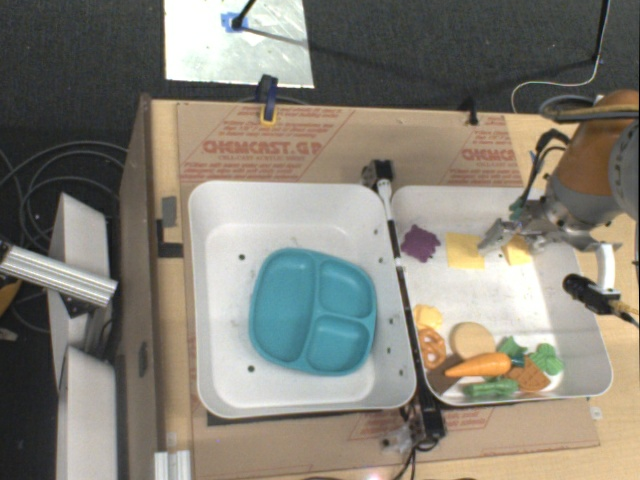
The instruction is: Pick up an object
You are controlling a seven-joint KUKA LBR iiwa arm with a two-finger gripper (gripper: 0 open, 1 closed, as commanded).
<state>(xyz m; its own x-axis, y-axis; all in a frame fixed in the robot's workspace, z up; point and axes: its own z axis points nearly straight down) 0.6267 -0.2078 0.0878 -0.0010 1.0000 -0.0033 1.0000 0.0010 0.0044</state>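
Note:
My gripper [503, 236] hangs over the back of the right bin [590, 363], reaching in from the right. Just left of it lies a flat yellow square [465, 251], and a smaller yellow piece [519, 256] sits right below it. A purple piece [420, 241] lies near the bin's left wall. At the bin's front are a carrot [478, 366], a tan bun [470, 339], a pretzel [432, 346] and some green toy food [532, 354]. I see nothing held in the gripper.
The left bin [225, 218] holds a teal divided plate [312, 310]. A ridge [397, 268] separates the two bins. A black part of the arm [592, 293] juts over the right bin's right side. Cables run behind the bench.

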